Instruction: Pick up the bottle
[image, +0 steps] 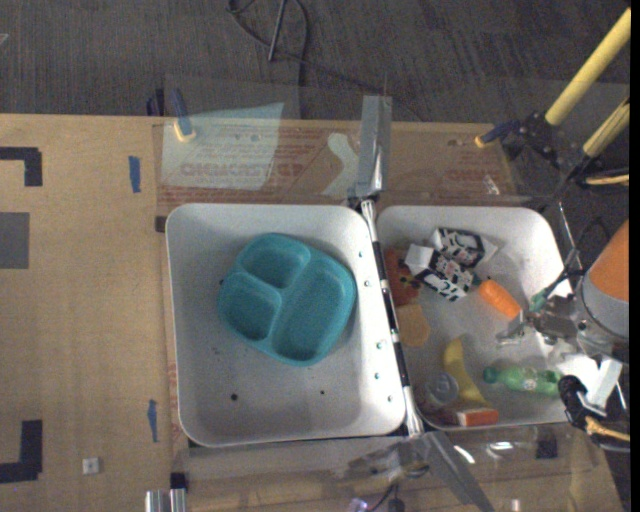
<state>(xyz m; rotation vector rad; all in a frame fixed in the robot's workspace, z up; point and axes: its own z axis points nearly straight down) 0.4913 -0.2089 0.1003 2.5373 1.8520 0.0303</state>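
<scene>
Reading labels: mirrored, faint lettering shows on the clear sheet (232, 150) lying on the table (80, 300) behind the left bin (190, 330); it is too blurred to make out.
Bottle: a small green bottle (522, 378) lies on its side in the right bin (540, 235), near the front right corner; its body is translucent green, with a paler band around the middle that carries no legible print.
Bottle's neighbours: a yellow banana-shaped piece (460, 366) is just to its left, a red and white box (471, 416) in front of it at the front wall, and a round metal can (441, 387) beside that.
Gripper: the gripper (538, 322) is low over the right bin's right side, behind the bottle and apart from it; whether its fingers are apart or together I cannot tell.
Other right-bin items: an orange cylinder (498, 298) and a black-and-white patterned packet (452, 262).
Left bin: a teal divided tray (288, 298).
</scene>
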